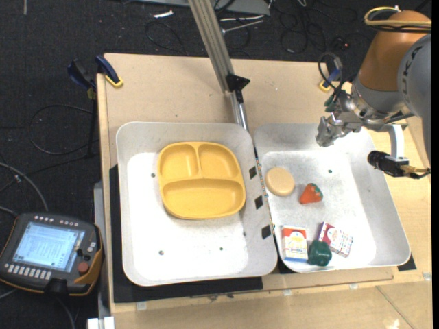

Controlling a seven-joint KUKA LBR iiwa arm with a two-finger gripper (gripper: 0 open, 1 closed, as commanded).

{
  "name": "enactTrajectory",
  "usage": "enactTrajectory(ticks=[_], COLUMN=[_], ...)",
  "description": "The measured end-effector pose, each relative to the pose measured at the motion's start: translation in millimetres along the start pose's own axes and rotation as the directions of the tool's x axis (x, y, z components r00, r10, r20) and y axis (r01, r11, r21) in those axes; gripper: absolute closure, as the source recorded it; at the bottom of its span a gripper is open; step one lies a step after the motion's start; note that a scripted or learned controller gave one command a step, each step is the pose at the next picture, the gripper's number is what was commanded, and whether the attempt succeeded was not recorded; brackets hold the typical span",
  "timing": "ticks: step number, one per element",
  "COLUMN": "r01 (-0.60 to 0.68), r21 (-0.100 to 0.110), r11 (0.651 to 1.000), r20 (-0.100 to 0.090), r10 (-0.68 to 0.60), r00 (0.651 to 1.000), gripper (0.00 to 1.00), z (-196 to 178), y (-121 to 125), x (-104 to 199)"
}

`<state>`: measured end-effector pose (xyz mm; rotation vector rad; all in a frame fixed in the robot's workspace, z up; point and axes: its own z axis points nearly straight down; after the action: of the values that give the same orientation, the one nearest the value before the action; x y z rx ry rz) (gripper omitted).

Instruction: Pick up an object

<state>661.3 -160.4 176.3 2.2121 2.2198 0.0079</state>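
With the gripper [328, 133] hanging empty, finger spread unreadable, the toy strawberry [311, 194] below-left of it looks light, hard, slick: pinch across its rounded middle.

Teach pendant [49, 251] on floor, cables [274, 19] behind bench.

Even, diffuse overhead light, moderately bright. White bins [137, 252] are near blown out, little surface detail. Bench [171, 88] well lit; floor on the far side and left is dark and underexposed. Shadows are short and soft, e.g. under the yellow tray [202, 181]. Mild specular sheen on the arm's orange band [387, 57]. Overall soft focus, low resolution, small labels unreadable. No obvious edge distortion.
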Motion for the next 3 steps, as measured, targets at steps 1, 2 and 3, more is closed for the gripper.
enactTrajectory(ticks=[1,2,3], r01=[0.0,0.0,0.005], r21=[0.001,0.001,0.009], r11=[1.0,1.0,1.0], r20=[0.0,0.0,-0.005], r10=[0.0,0.0,-0.005], r00=[1.0,1.0,1.0], gripper=[1.0,1.0,1.0], z=[-54.5,-108.8,-109.8], y=[2.4,4.5,3.1], x=[0.0,0.0,60.8])
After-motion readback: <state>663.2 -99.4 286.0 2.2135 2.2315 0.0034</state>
